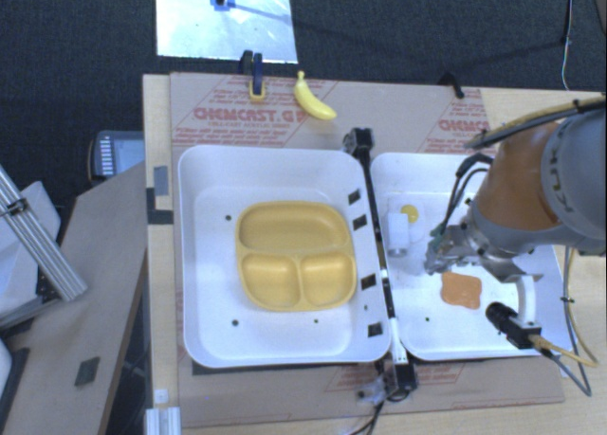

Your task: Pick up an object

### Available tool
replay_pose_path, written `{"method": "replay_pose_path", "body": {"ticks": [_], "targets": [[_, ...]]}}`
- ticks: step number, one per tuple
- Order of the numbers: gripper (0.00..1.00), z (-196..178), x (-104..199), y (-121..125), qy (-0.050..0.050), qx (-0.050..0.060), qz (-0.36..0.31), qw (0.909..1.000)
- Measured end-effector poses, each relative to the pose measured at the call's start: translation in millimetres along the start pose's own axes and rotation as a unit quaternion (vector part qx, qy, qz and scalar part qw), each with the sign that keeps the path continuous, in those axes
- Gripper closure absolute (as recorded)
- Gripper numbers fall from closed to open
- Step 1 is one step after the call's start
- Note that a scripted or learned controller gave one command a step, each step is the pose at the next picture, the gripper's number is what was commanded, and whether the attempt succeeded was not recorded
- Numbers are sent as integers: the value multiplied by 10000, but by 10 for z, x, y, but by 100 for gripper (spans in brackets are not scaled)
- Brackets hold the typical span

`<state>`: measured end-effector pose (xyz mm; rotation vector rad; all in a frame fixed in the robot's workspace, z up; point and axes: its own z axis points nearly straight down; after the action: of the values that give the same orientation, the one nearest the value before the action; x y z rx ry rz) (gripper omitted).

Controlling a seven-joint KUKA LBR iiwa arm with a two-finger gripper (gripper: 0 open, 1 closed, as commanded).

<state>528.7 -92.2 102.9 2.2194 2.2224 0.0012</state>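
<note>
Red "CHEMCAST" lettering marks the cardboard sheet (285, 111) (fingers' (442, 258) spread unclear).

Banana (314, 100) on cardboard behind bins, beside yellow clamp (256, 78). Shiny metal sheet (226, 9) on dark carpet beyond. Aluminium rail (33, 234) at left bench edge.

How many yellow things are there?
3. A yellow plastic banana lies on the cardboard behind the bins. A yellow divided plate sits in the left white bin. A small yellow piece is in the right bin; the arm may hide more.
</note>
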Motion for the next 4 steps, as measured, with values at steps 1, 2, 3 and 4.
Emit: {"method": "replay_pose_path", "body": {"ticks": [1, 2, 3, 4], "targets": [[100, -473, 86, 38, -1, -8, -12, 10000], [100, -970, 180, 32, -2, -25, -17, 10000], [100, -1509, 179, 51, -5, -34, -17, 10000], [100, -1437, 704, 71, 8, -6, -41, 10000]]}}
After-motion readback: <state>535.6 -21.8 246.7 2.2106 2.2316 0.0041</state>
